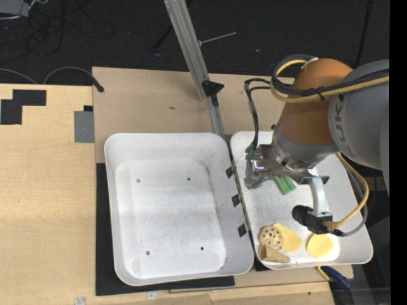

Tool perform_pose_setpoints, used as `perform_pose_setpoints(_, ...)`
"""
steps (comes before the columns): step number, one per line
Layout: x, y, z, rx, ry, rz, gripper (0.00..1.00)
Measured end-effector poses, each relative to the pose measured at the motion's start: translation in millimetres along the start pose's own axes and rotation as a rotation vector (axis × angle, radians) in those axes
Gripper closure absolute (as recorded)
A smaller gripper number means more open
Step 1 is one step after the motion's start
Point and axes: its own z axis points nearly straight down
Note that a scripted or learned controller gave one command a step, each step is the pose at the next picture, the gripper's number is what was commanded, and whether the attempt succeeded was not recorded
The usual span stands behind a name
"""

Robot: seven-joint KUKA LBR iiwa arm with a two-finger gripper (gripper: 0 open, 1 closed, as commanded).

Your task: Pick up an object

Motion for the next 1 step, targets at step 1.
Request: perform_pose_setpoints(1, 44.5, 4.7, 6.5, 0.001, 0.001, 0.000, 1.00)
